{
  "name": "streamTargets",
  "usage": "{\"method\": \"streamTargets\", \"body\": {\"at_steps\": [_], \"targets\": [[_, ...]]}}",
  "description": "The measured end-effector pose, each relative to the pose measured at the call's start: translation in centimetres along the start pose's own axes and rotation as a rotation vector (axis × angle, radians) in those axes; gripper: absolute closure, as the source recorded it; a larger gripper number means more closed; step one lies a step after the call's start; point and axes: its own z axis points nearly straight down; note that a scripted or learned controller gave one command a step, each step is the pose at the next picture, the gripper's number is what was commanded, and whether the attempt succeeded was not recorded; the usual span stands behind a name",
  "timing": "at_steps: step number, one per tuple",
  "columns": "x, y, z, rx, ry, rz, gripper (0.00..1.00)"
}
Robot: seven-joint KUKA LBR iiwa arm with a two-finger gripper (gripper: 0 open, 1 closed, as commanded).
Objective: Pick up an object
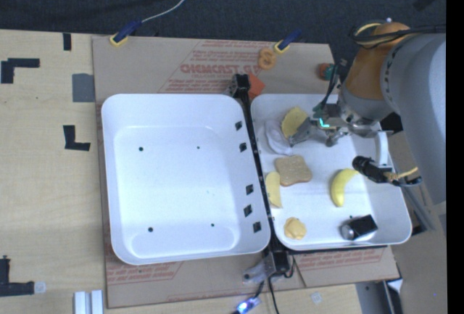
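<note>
1. The left bin (174, 175) is seen on a brown cardboard sheet (210, 66), beside the right bin (391, 229); the two are joined along a dark central divider (250, 153).

2. In the right bin, close to the divider, a pale transparent piece (275, 137) is seen, and below it a small yellow wedge (272, 189) is placed with its long axis running roughly up and down the view.

3. A toast-like brown slice (293, 170) is laid flat just right of that wedge, and a small round yellow piece (294, 228) is found nearer the bin's front edge.

4. A yellow chip-like piece (293, 121) is seen in the upper part of the right bin, tilted, with its long axis slanting from lower left to upper right.

5. The gripper (307, 133) is lowered just beside that yellow piece, at its lower right edge; contact cannot be confirmed, and whether the fingers are spread or closed cannot be told from this view. Nothing is seen held between them.

6. A yellow banana (344, 186) is laid farther right, curved, with its long axis near vertical and its upper tip pointed right.

7. A dark grey object (358, 227) is seen at the front right corner.
</note>
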Motion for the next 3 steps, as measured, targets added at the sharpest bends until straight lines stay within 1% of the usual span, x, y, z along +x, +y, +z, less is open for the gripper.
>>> {"method": "streamTargets", "body": {"at_steps": [1,2,3], "targets": [[5.8,2.6,0.1,0.005,-0.004,0.005,0.00],[6.2,2.7,-0.8,0.006,-0.003,0.001,1.00],[10.5,3.5,-10.6,-0.007,0.001,-0.004,1.00]]}}
